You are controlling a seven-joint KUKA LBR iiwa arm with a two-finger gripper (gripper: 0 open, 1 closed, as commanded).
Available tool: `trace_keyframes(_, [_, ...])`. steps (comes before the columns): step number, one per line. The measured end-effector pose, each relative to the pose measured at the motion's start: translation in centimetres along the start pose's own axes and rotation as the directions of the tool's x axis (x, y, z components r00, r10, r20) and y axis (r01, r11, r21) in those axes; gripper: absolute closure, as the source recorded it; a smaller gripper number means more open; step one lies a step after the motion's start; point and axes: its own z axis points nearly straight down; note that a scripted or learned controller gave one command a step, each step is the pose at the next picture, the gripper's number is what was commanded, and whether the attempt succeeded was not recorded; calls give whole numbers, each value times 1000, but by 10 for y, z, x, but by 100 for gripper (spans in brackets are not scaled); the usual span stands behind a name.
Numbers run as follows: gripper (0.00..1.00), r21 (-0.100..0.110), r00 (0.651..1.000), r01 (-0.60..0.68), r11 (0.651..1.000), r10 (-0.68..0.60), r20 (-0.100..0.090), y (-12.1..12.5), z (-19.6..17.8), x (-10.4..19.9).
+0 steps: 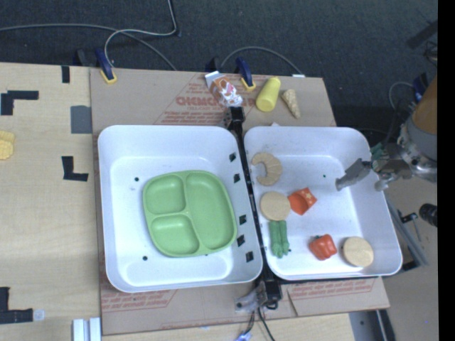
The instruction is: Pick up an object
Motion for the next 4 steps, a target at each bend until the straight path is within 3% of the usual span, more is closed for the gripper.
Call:
trace_keyframes(1, [0,2,1000,1,1000,-1,-1,23,93,61])
trace_keyframes(2, [0,-5,1000,1,1000,-1,-1,37,151,71])
trace_keyframes(3, [100,-14,1000,0,1000,0,1,39,139,71])
trace_keyframes(4, [100,-1,1000,2,1000,-2,0,63,55,128])
